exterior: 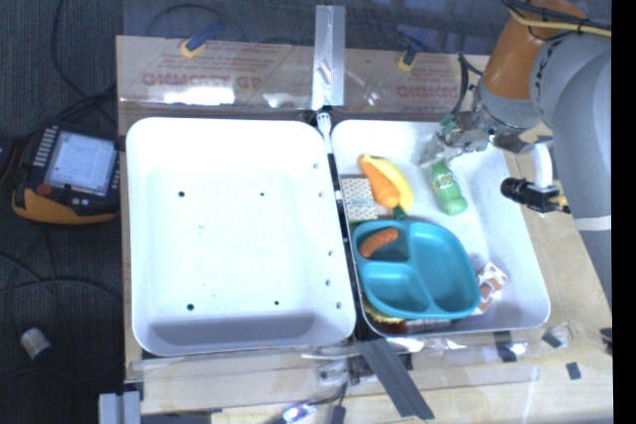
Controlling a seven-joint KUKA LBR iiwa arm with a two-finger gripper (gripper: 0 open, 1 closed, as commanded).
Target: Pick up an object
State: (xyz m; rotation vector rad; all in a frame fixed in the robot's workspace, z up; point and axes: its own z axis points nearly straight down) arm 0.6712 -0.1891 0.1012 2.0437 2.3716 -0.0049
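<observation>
My gripper (449,142) hangs over the far part of the right bin (517,243), just above the top end of a green bottle (448,191) that lies on the bin floor. To the bottle's left lies a yellow and orange banana-shaped toy (387,182). A blue divided tray (422,273) takes up the near half of the bin, with an orange sausage-shaped piece (378,239) in its far left compartment. A patterned packet (358,198) sits against the bin's left wall.
The left bin (229,233) stands alongside. A small orange and white wrapper (491,285) pokes out at the blue tray's right. A handheld pendant (70,174) rests on the floor to the left. Clear plastic sheeting (248,70) lines the bench's far edge.
</observation>
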